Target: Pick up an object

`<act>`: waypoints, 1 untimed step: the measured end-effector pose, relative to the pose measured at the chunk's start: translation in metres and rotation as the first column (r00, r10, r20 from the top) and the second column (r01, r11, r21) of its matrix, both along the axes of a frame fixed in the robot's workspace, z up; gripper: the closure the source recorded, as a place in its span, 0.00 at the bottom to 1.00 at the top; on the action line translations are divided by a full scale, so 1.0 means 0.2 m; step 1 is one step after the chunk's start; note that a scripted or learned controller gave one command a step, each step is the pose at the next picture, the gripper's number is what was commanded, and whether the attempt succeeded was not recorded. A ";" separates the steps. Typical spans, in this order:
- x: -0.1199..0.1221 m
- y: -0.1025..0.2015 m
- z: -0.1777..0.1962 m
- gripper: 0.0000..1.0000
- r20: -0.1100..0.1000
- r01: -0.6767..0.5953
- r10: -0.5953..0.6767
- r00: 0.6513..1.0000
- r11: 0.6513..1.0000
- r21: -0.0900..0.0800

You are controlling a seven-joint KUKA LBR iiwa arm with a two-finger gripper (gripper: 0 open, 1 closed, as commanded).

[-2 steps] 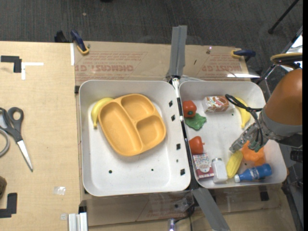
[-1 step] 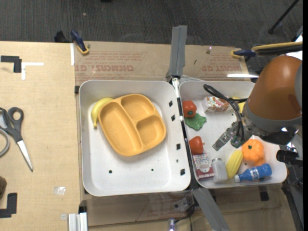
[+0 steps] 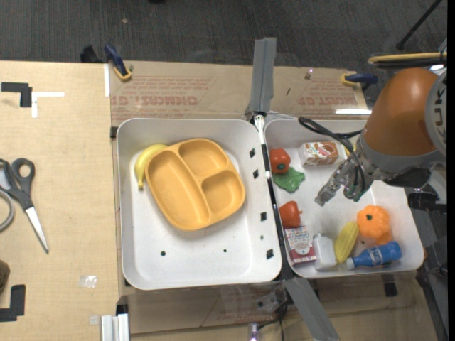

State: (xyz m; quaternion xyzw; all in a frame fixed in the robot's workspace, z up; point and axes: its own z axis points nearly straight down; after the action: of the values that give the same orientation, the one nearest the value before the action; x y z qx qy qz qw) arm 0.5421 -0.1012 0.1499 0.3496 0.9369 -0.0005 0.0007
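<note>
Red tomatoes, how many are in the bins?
2, both in the right bin along its left side: one red tomato near the top, above a green piece, and another red tomato lower down. The arm may hide more.

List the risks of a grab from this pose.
1. The right bin is crowded: the pumpkin, corn cob and blue bottle lie close together, so a descent may nudge a neighbour instead of closing on one thing.
2. The gripper hangs over bare floor among the items; closing there would probably catch nothing.
3. The snack packet lies flat near the wall, likely hard to pinch.
</note>
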 end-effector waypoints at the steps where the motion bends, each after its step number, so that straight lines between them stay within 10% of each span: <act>1: 0.15 -0.35 -0.29 1.00 0.003 -0.386 0.386 0.922 0.922 -0.002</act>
State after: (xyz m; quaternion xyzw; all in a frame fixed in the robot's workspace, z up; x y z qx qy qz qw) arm 0.5715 -0.1721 0.0929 0.1581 0.9874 -0.0002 0.0025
